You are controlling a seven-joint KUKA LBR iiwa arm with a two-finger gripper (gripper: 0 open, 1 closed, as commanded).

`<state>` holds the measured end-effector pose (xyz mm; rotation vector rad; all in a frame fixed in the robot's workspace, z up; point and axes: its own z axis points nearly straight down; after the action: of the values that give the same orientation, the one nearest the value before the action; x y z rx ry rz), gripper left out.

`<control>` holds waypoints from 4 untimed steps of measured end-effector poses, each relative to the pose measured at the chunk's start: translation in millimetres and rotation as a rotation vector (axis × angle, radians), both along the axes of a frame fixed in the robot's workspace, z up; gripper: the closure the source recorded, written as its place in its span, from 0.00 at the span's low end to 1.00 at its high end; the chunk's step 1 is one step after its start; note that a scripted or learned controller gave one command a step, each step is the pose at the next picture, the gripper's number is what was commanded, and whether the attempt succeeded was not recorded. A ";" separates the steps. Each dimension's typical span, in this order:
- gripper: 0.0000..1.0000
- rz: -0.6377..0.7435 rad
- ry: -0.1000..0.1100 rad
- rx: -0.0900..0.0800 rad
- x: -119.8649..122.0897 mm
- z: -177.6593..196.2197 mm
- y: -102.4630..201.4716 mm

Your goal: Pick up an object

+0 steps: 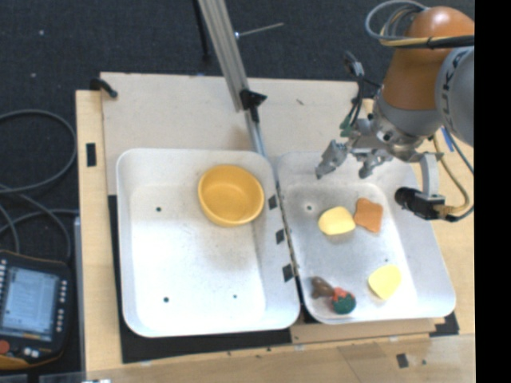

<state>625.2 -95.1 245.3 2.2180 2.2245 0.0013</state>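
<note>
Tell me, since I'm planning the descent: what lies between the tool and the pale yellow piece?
In the camera view, bare white bin floor separates the open tool from the pale yellow piece.

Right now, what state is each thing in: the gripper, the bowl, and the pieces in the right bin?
gripper: open, nothing between its fingers, above the right bin's far end
yellow bowl: upright in the left bin
pale yellow piece: lying in the right bin, touching the orange piece
yellow piece: lying apart, nearer the front
small brown, red and green items: clustered at the front edge

Pale yellow lump [337, 221] touches orange piece [369, 215], right bin [423, 270].
</note>
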 end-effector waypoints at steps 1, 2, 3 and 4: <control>0.00 -0.001 0.000 0.000 0.0 0.0 0.0; 0.00 -0.003 0.005 -0.003 9.6 -52.7 -1.8; 0.00 -0.003 0.004 -0.003 6.1 -95.6 -1.8; 0.00 -0.004 0.005 -0.002 5.0 -147.5 -3.1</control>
<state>630.2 -98.1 97.7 2.2244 2.2211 -0.0072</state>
